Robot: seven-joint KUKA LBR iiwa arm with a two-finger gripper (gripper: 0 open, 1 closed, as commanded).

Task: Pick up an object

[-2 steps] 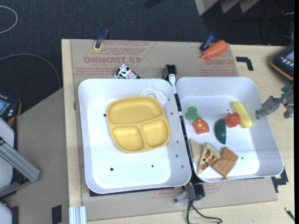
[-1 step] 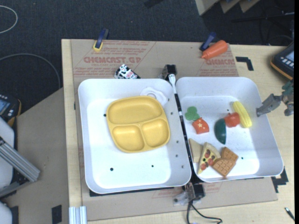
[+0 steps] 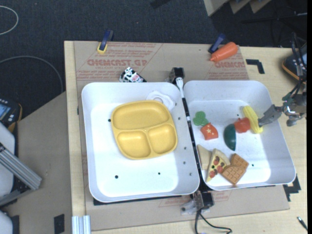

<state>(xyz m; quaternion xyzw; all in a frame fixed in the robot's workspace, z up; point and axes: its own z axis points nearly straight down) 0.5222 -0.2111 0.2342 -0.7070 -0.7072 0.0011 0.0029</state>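
two shallow white bins sit side by side on a brown bench (image 3: 146, 57) that has red printed lettering along its far side. the left bin (image 3: 97, 145) holds a yellow divided plate (image 3: 144, 129) with three compartments, lying flat a little toward the far side. just beyond the plate, against the far rim, lies a small white ring-shaped piece (image 3: 162, 99).

the right bin (image 3: 273, 155) holds a scatter of toy food. a green leafy piece (image 3: 199, 117) lies near the divider, with a small red piece with a yellow star (image 3: 209, 131) just beside it on the near side. toward the middle sit a dark green oval piece (image 3: 230, 137), a red tomato-like piece (image 3: 242, 125) touching it on its far right, and a yellow corn cob (image 3: 252, 118) lying at a slant against the red one. by the near rim lie a pizza slice (image 3: 216, 164) and a brown waffle (image 3: 236, 168), touching each other.

the gripper (image 3: 269, 114) reaches in over the right rim of the right bin, its grey tip just beside the corn cob's right end. whether its grip is apart or together cannot be told from this angle, and nothing is visibly held.

on the bench beyond the bins lie a black-and-white toy (image 3: 130, 75), an orange carrot (image 3: 224, 51) and a blue-and-yellow clamp (image 3: 104, 42).
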